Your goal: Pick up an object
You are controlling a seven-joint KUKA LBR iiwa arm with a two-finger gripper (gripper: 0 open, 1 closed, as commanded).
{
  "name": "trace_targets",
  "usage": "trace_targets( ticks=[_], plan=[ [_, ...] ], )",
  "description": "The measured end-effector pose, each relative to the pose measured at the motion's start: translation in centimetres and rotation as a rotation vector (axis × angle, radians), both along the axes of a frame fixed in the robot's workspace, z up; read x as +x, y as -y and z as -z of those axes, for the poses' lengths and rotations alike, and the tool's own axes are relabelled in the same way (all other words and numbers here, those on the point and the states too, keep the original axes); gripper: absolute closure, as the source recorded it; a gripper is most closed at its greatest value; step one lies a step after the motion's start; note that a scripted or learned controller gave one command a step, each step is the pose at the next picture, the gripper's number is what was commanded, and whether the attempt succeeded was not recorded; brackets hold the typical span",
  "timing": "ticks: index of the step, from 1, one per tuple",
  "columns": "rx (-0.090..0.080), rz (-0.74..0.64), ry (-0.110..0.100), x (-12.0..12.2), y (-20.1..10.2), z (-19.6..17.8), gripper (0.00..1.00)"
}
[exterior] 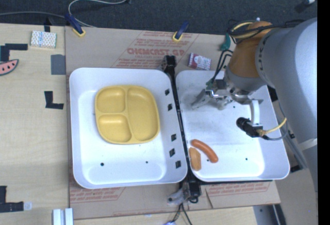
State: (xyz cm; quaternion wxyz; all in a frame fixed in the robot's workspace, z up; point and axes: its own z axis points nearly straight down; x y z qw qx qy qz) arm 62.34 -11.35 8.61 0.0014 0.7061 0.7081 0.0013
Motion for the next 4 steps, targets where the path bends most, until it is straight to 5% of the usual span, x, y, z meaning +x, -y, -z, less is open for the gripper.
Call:
trace_targets(
  ticks=[1, 2, 3, 4],
  plan=[
    [-0.001, 0.0, 0.001, 0.02, 0.04, -1.03, 1.0],
    [-0.001, 0.0, 0.001, 0.02, 0.03, -1.02, 0.0],
    [0.001, -0.001, 0.0, 0.02, -0.06, -1.95, 1.0],
    [0.001, -0.001, 0.0, 0.01, -0.07, -1.93, 0.0]
  ],
)
